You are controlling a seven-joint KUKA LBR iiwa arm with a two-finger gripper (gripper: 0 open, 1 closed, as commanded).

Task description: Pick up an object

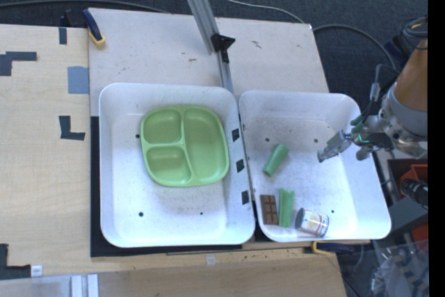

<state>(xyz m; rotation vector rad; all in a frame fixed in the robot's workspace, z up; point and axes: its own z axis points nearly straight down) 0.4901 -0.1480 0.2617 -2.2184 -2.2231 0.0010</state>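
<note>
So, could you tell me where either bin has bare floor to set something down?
Left bin: bare strips around the green divided plate, widest in front of it. Right bin: open floor behind the green cylinder. Crowded at its front-left corner: brown block, green block, small jar.

One fixed camera, set high above the bench (174,45), looking down at a slant. Far edge of the bench lies toward top of frame, near edge at bottom. Both bins sit mid-frame: left bin (115,170), right bin (361,198). Arm (410,97) enters from the right edge. Moderate distance; dark floor visible beyond the bench.
</note>
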